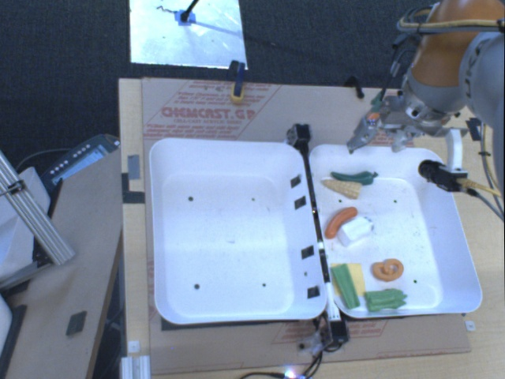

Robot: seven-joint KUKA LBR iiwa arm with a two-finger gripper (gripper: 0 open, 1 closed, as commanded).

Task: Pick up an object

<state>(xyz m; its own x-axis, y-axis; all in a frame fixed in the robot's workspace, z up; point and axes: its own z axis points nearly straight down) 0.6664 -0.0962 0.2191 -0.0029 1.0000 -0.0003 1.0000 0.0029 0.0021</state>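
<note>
The bench (pixel 134 235) carries two white bins side by side. The left bin (pixel 229 227) adjoins the right bin (pixel 442 235), which holds the objects. The arm (pixel 461 42) reaches in from the right; its end effector (pixel 371 133) hangs over the right bin's far edge, nothing seen in it, finger spacing cannot be told. In the right bin: green pepper (pixel 353 178), corn (pixel 341 187), orange sausage (pixel 341 221), white block (pixel 355 230), green-yellow piece (pixel 347 283), orange ring (pixel 387 270), green piece (pixel 385 298).
</note>
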